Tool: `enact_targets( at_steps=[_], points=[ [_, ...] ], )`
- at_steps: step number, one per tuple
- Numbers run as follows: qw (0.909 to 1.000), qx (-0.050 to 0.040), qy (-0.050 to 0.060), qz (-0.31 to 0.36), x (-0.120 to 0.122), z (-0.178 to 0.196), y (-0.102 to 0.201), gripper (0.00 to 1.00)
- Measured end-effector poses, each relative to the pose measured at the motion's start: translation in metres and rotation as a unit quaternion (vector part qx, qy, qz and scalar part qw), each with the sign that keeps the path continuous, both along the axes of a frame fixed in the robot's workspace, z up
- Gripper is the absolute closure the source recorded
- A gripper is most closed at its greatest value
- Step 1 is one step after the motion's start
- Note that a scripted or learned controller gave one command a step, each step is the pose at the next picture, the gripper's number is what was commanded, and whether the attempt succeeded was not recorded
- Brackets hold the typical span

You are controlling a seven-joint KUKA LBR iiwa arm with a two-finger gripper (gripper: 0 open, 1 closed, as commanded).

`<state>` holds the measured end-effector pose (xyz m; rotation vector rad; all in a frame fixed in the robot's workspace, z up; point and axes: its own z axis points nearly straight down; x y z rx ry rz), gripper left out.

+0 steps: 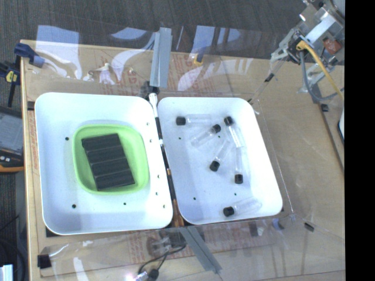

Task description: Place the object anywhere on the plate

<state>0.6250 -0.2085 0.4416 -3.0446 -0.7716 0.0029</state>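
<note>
A lime-green square plate (81, 157) lies in the left white bin (53, 209). A dark ridged rectangular block (108, 161) rests flat on the plate, slightly turned. In the right white bin (196, 206) lie several clear vials with black caps, among them one near the middle (206, 136), one further right (235, 138) and one at the front (243, 207). My gripper (286, 47) hangs at the top right, outside and beyond the right bin's far corner, well away from the vials and the plate. Nothing shows in it.
A grey metal bar (159, 57) stands behind the seam between the bins. Yellow cable (322, 72) and wiring hang by the wrist at the top right. A clear sheet covers the bench around the bins. A blue clamp (26, 52) sits at the far left corner.
</note>
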Motion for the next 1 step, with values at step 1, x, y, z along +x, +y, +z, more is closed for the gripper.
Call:
enact_targets(
  at_steps=[1],
  points=[
    [0.9993,-0.0001,0.0,-0.038,0.016,0.0001,0.0003,0.0]
  ],
)
